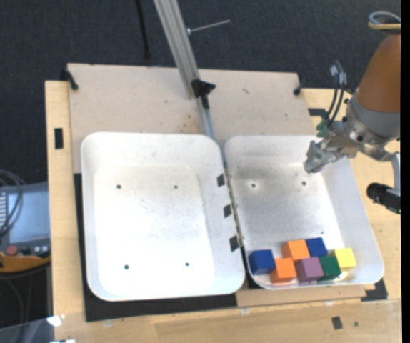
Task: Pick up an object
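The tool (313,160) hangs over the upper right part of the right bin (348,191); how far open it is, I cannot tell. The colored blocks (303,259) lie clustered in this bin's lower corner, well apart from the tool.

Gripper (316,159) above right bin (262,191)
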Robot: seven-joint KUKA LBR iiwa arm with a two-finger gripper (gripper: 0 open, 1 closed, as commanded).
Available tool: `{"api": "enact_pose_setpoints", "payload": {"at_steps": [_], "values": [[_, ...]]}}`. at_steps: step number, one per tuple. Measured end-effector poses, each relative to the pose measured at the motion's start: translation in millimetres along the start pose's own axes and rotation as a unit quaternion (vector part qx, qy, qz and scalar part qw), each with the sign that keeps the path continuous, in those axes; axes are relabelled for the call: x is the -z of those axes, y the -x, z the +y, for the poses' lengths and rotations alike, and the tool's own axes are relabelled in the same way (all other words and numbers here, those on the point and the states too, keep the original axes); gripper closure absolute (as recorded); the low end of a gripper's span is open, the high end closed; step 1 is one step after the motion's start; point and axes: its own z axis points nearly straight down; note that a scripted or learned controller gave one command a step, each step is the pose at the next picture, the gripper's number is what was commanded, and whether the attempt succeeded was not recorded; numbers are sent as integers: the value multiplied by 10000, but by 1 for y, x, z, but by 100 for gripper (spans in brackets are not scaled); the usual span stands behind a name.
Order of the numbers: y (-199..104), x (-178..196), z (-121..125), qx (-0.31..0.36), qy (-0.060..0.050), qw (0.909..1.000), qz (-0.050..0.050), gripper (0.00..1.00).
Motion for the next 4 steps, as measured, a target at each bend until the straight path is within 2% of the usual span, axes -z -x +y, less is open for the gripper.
{"api": "enact_pose_setpoints", "payload": {"at_steps": [1, 4], "values": [[-50, -7, -6, 1, -3, 10000, 4, 100], [-210, 8, -49, 17, -18, 10000, 19, 100]]}}
